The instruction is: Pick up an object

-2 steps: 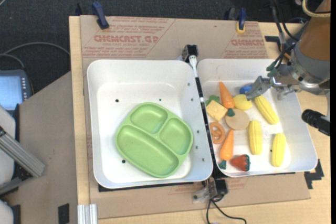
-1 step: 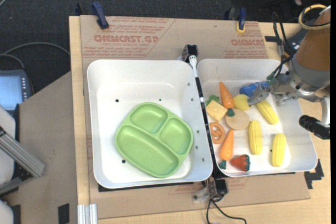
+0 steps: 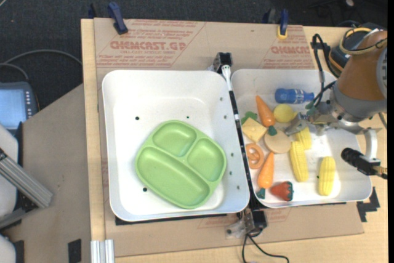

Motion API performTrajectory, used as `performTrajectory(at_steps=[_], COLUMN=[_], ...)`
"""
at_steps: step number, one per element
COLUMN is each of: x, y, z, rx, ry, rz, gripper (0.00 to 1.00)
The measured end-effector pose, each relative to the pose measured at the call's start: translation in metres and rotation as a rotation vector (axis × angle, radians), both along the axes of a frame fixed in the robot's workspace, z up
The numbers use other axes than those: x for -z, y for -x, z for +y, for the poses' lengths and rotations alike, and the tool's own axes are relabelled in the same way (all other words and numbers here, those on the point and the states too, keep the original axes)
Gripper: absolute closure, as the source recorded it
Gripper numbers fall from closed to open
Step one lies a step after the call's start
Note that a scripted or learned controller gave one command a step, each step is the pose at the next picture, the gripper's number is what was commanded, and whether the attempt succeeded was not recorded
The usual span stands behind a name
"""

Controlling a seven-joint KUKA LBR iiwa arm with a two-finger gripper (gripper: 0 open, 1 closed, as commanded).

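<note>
Bench: right bin [image 3: 345, 197] toys crowded; pincer [image 3: 306, 124] low over corn [image 3: 304, 137], grip state unclear, fingertips indistinct.

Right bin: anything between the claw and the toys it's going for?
Nothing visible. The claw is already down in the right bin, among the toys by the lemon and a corn cob. Its own wrist hides what lies beneath.

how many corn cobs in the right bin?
2 for sure: one corn cob stands mid-bin, right of the lower carrot; another lies near the front right corner. A yellow piece by the hand may be a third, partly hidden.
</note>
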State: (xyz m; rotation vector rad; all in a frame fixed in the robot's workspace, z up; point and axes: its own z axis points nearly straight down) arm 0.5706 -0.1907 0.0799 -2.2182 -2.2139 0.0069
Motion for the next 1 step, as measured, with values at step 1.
performTrajectory(at_steps=[1], x=[-0.0153], y=[-0.0025], z=[0.0002], rx=[0.0], ry=[0.003], rz=[-0.01], gripper=[1.0])
